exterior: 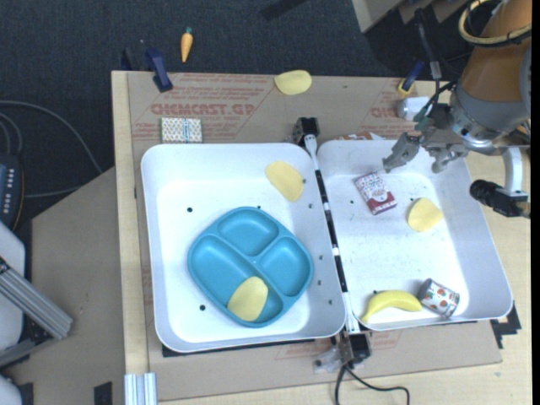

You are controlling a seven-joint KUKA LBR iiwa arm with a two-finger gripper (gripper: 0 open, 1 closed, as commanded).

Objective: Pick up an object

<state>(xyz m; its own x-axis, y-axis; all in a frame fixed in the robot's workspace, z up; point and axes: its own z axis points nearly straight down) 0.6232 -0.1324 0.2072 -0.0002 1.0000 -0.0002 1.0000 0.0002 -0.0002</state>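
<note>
The end effector (419, 152) hangs over the right bin's (481, 226) far edge — fingers spread, holding nothing; the red-and-white packet (375, 193) lies just beneath, left of a yellow lemon (424, 216).

The board (253, 99) bears red lettering "CHEMCAST GP".

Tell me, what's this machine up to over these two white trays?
A grey and orange robot arm reaches in from the right, trying to pick something up. Its gripper is open over the far end of the right bin, with nothing between its fingers. The closest items are a small red and white packet and a yellow piece; a banana and a small can lie at the near end. The left bin holds a blue divided plate.
</note>
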